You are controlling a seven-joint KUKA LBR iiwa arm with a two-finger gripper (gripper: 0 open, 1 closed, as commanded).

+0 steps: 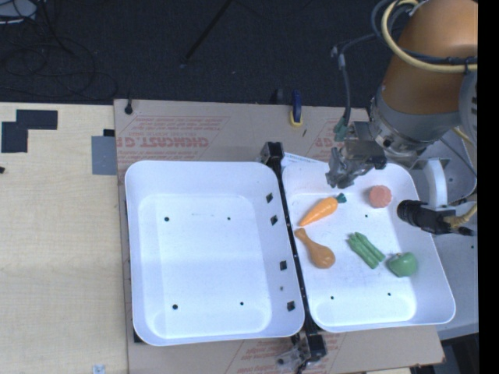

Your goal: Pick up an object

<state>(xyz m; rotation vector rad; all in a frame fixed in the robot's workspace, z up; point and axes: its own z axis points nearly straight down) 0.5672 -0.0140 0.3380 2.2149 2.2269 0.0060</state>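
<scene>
Currently:
Gripper (341, 179): jaw opening cannot be told; nothing is seen held.
Carrot (320, 210): lies in right bin (437, 302), just below gripper.
Advice: descent should be centred across its narrow width.

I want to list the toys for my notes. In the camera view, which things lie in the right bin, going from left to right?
Orange gourd-shaped toy → carrot → green ridged vegetable → pink round piece → green round toy. The tool hangs above the carrot's far end.
</scene>
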